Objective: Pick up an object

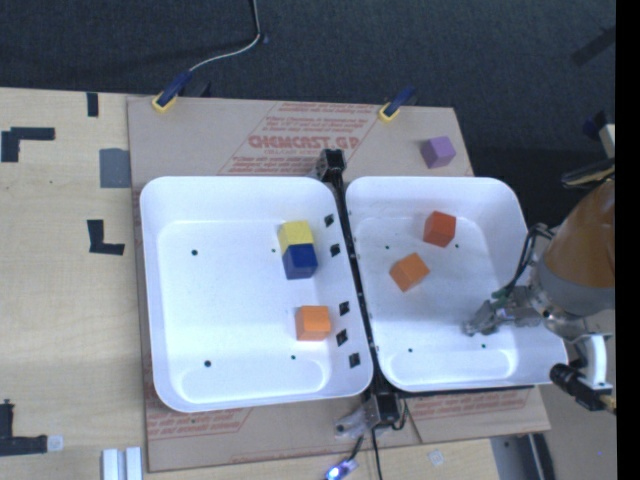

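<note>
The right bin [500,200] holds a red-orange cube [439,228] near its back and an orange cube [409,271] in its middle. In the left bin [160,268] a yellow cube [296,233] touches a blue cube [300,260], and an orange cube [313,322] lies nearer the front. My gripper [483,322] hangs low over the right bin's front right part, to the right of and in front of the orange cube, apart from it. Nothing shows between its fingers.
A purple cube [437,151] lies on the cardboard behind the right bin. Black clips run along the seam [345,298] between the bins. Yellow and blue clamps [172,90] hold the cardboard's back edge. The arm's orange band [592,243] stands over the right rim.
</note>
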Tool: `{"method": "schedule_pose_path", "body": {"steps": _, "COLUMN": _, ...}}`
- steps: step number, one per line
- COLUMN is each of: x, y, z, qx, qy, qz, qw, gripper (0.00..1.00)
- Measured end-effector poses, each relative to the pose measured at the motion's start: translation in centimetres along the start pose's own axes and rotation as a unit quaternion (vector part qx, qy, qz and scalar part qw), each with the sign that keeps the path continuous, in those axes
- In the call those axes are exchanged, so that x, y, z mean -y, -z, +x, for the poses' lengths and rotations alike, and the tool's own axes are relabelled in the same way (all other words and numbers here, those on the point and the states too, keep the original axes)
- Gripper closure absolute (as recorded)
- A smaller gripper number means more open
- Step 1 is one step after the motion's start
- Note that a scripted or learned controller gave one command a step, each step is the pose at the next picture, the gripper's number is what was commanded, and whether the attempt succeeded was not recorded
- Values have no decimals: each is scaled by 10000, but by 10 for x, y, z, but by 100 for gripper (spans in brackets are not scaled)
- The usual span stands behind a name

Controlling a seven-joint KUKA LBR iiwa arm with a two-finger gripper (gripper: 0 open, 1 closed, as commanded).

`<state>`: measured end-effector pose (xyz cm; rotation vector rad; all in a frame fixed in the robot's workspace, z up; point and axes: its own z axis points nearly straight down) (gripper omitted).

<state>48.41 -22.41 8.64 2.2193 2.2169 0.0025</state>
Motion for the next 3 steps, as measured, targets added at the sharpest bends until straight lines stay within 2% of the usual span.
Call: {"method": "schedule_pose_path", "body": {"steps": 3, "x": -1, "y": 28, "z": 2, "qx": -17, "qy": 15, "qz": 22, "qw": 10000, "gripper": 100}}
